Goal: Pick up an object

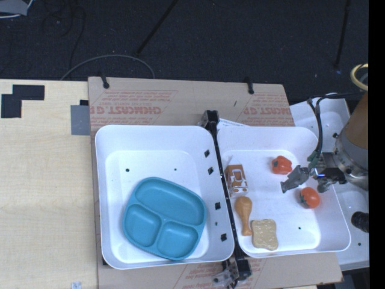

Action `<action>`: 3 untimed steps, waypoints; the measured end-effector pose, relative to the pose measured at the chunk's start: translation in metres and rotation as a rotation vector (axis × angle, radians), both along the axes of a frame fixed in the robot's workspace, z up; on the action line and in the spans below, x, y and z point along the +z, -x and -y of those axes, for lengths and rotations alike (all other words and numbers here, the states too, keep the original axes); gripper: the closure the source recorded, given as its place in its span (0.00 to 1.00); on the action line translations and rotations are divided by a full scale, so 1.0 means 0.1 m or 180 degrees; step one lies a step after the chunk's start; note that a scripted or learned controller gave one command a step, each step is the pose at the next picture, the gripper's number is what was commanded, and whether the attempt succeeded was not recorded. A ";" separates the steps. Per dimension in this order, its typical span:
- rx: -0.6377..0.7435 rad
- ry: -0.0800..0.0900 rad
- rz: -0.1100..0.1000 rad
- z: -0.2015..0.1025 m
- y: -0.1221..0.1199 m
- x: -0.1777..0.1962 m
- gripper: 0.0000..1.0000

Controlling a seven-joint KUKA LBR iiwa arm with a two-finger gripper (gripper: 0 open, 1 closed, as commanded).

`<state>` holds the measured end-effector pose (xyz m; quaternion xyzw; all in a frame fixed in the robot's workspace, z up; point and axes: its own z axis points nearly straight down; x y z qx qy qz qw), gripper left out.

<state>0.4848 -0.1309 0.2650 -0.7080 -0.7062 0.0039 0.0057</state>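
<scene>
Task just says pick up an object, so candidates = the items in the right bin. Nearest the tool: 2 orange-red round pieces, 1 upper right of the bin floor, the other lower down by the bin's right wall. Both rest on the white floor, apart from each other.

The tool hangs between those 2, reaching in from frame right; its dark fingers look spread, w/ nothing between them. Can't tell if it's touching the floor or just above.

Further left in the same bin: a small brown-white box near the divider, a drumstick-shaped toy below it, and a tan bread-like slice at bottom, just beside the drumstick's end.

Left bin holds a blue 3-compartment plate, well apart from the tool.

Progress, my read: approach only. No grasp, nothing lifted. Left to do: close on 1 piece, raise it clear of the bin.
</scene>
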 end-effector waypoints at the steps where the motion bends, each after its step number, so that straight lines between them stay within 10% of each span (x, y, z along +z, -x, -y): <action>1: 0.0007 0.0005 0.0032 0.00 -0.02 0.05 0.00; 3: 0.0004 -0.0001 0.0015 -0.01 0.08 -0.96 0.00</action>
